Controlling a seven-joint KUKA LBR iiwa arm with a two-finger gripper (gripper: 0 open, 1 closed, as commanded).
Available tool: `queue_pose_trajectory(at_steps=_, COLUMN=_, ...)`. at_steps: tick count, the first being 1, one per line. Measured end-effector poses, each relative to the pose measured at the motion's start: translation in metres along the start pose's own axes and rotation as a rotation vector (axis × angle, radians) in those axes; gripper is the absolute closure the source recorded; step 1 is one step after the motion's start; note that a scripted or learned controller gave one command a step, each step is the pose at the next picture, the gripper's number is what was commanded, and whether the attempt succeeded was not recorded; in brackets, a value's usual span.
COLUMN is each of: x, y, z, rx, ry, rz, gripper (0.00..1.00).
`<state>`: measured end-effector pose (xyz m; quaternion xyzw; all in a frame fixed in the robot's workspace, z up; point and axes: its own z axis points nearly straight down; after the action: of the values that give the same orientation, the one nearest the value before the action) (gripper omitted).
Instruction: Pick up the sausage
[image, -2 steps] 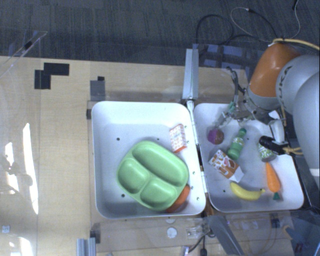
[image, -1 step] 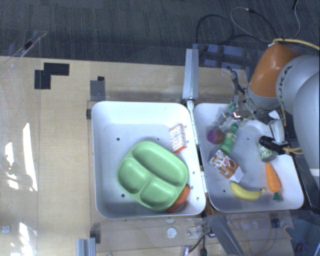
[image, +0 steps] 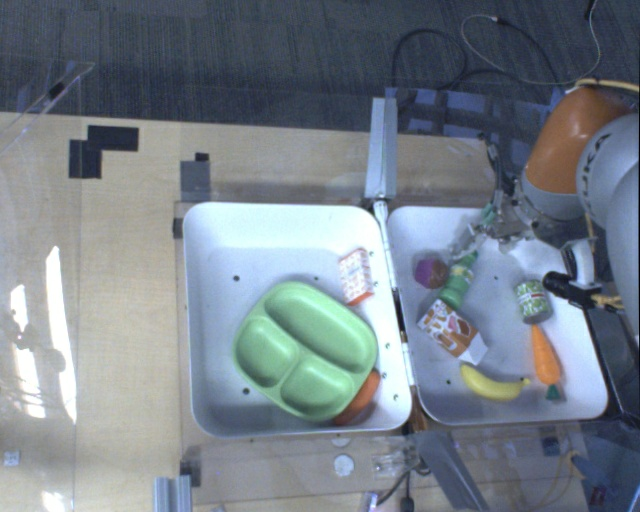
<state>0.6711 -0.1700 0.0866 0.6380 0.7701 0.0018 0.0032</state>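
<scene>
A reddish-orange rounded piece (image: 362, 394) pokes out from under the front right edge of the green divided plate (image: 305, 348) in the left bin; it may be the sausage, and most of it is hidden by the plate. My gripper (image: 487, 228) hangs over the back of the right bin, just above and right of a green bottle (image: 458, 283), far from the left bin. I see nothing held in it.
The right bin (image: 590, 405) holds a purple round item (image: 431, 272), a small carton (image: 447, 328), a banana (image: 493, 384), a carrot (image: 544, 358) and a can (image: 533, 301). A small packet (image: 355, 275) lies near the left bin's right wall. A raised divider (image: 392, 290) separates the bins.
</scene>
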Motion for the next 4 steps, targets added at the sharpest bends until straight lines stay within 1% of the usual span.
queue_pose_trajectory(at_steps=1, x=-0.002, y=-0.002, z=0.000, rx=0.008, ry=-0.002, rz=-0.139, gripper=0.00)
queue_pose_trajectory(at_steps=2, x=0.016, y=0.003, z=-0.023, rx=0.000, ry=0.001, rz=-0.267, gripper=0.00)
queue_pose_trajectory(at_steps=3, x=0.022, y=0.002, z=-0.023, rx=0.007, ry=0.003, rz=-0.396, gripper=0.00)
queue_pose_trajectory(at_steps=4, x=0.023, y=-0.002, z=0.002, rx=0.025, ry=0.013, rz=-0.442, gripper=0.00)
